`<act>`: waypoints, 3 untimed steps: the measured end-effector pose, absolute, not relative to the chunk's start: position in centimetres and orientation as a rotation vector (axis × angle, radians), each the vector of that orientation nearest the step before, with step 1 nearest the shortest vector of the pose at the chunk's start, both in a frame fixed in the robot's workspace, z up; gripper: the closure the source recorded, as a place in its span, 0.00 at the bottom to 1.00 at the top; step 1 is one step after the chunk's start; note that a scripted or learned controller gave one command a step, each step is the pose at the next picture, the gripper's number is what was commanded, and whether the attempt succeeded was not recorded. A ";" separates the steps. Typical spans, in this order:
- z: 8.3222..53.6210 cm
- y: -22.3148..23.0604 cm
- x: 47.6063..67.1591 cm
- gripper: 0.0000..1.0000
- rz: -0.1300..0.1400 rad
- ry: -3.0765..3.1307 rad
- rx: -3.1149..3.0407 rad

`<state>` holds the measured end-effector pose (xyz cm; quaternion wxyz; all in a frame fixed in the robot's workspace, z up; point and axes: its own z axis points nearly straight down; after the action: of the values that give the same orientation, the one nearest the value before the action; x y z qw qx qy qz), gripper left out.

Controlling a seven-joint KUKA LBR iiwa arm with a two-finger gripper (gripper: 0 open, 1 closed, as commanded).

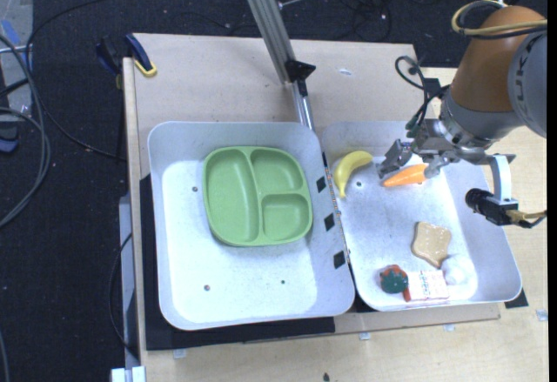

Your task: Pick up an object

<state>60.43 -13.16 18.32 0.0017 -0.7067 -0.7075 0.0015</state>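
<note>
No text, label or number can be read anywhere.

You get one fixed camera, mounted above the bench [218, 67], looking down at a slant. It takes in both white bins [174, 284] whole plus surrounding floor; the arm [500, 67] enters from frame right.
</note>
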 end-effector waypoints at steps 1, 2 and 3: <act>12.0 -12.7 60.7 0.00 0.005 -2.220 -2.218; 9.1 -12.7 60.7 0.00 0.002 -2.222 -2.221; 10.3 -12.7 60.8 1.00 -0.001 -2.224 -2.224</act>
<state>60.85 -12.69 10.35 -0.0020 -0.7072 -0.7070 -0.0004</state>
